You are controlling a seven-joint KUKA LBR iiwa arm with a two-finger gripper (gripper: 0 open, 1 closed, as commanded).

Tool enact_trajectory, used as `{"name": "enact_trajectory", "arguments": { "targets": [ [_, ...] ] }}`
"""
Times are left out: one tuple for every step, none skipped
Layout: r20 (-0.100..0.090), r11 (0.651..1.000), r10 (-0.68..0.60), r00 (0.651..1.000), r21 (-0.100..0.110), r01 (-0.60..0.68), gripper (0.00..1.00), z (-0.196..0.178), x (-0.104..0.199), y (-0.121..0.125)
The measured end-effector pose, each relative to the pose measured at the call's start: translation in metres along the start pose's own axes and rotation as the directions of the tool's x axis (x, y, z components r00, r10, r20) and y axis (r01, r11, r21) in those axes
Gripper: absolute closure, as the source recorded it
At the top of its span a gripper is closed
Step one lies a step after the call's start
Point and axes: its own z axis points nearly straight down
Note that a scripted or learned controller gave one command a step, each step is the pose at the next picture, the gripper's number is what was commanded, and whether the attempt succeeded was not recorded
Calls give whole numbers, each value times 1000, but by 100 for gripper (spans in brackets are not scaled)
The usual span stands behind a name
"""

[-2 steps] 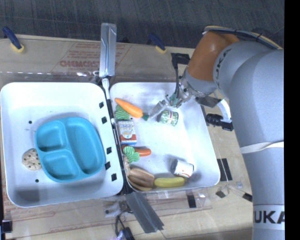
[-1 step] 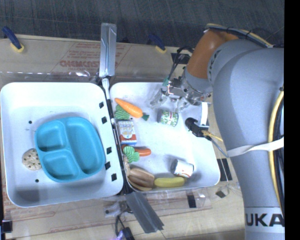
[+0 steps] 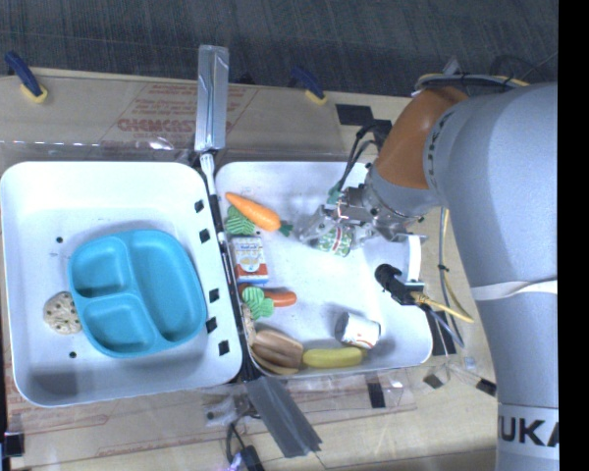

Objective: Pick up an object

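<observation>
Claw [image 3: 336, 226] poised in right bin, state indiscernible; carrot [image 3: 252, 211] noted just left, long axis slanting down-right.

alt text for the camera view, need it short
The grey arm's gripper hangs low in the right bin, which holds two toy carrots, a banana and other small items. The left bin holds a blue divided plate beside a cookie.

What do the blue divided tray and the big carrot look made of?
Blue divided tray: likely moulded plastic, with a smooth uniform colour, soft sheen and rounded compartment walls. Big carrot: probably toy plastic or rubber, with a flat, even orange and a slight gloss; it could be plush, too small to tell.
</observation>
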Motion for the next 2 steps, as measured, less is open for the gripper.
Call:
{"name": "enact_trajectory", "arguments": {
  "targets": [
    [-1,1000,-5,1000,-1,5,100,-11,1,1],
    [-1,1000,23,1000,-5,-23,100,-84,94,2]
  ]
}}
